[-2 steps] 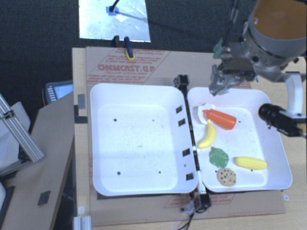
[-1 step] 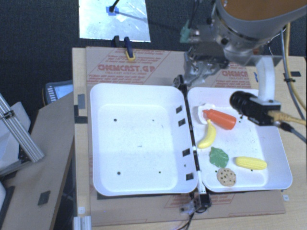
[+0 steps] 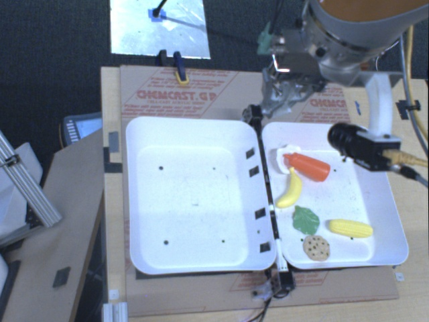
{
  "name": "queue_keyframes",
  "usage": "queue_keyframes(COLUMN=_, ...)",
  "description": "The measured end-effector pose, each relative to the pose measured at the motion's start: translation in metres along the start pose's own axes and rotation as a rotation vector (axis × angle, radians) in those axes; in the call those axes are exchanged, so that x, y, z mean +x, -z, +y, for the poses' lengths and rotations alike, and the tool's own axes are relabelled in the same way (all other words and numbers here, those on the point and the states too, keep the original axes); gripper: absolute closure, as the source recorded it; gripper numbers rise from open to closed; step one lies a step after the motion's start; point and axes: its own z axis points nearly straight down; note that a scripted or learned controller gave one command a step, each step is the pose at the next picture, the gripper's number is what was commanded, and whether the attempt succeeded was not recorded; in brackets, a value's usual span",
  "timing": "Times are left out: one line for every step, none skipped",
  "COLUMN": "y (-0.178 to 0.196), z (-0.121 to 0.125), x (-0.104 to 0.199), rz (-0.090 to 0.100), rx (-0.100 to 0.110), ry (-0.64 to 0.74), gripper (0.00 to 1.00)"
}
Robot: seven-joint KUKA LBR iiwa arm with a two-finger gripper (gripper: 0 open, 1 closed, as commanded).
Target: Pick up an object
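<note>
Hand (image 3: 280, 102) above right bin's (image 3: 385, 206) rim

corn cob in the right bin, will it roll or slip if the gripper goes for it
The corn cob looks rounded and elongated, so it would probably roll if nudged from the side. It lies flat on the smooth bin floor, apart from the cookie, so it may also slide. It looks like a light plastic toy.

Both white bins (image 3: 194, 200) look like smooth matt plastic. The carrot (image 3: 308, 166), banana (image 3: 290, 190) and corn cob (image 3: 349, 228) have a glossy plastic sheen. The cookie (image 3: 316, 247) looks rough and speckled. The counter (image 3: 181, 89) is matt brown printed cardboard.
</note>
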Motion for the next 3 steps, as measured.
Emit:
queue_keyframes(y=0.011, z=0.000, x=0.000, rz=0.001, rx=-0.002, ry=0.005, gripper=1.00)
queue_keyframes(y=0.021, z=0.001, x=0.000, rz=0.002, rx=-0.003, ry=0.010, gripper=1.00)
queue_keyframes(y=0.033, z=0.001, x=0.001, rz=0.003, rx=-0.005, ry=0.016, gripper=1.00)
